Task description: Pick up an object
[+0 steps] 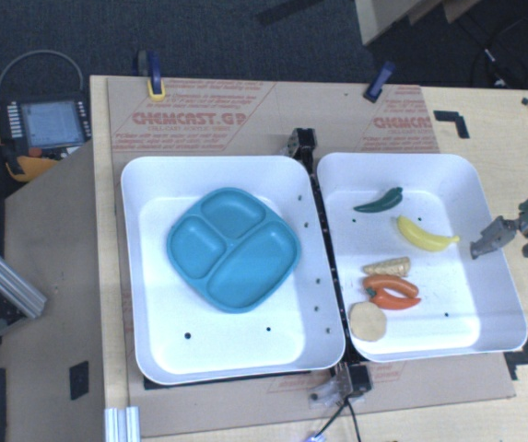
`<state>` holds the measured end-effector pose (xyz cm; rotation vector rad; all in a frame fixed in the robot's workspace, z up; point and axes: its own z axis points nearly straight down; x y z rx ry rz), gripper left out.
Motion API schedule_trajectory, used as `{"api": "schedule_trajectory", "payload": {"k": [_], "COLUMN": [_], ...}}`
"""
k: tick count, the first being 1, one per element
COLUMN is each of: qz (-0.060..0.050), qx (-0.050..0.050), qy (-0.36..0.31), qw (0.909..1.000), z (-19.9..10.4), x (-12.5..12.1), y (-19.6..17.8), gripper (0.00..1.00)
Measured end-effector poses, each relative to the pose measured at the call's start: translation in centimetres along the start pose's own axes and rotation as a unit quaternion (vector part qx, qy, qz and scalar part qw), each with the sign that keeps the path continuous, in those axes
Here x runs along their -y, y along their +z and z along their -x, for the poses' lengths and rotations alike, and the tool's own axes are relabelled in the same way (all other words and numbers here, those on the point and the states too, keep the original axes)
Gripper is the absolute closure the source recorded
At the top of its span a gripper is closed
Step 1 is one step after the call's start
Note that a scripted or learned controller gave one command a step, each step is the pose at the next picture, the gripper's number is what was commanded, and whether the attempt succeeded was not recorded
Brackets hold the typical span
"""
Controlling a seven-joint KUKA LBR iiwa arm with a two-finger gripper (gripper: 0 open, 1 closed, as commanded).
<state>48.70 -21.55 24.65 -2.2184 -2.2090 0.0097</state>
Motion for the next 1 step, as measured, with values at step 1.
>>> {"api": "schedule_trajectory", "payload": {"k": [1], "qz": [0.006], "qx": [0.002], "qy": [-0.002], "qw": [1.0000], "z": [-0.07], "x": [-0.26], "y": [-0.61], "gripper": [0.00]}}
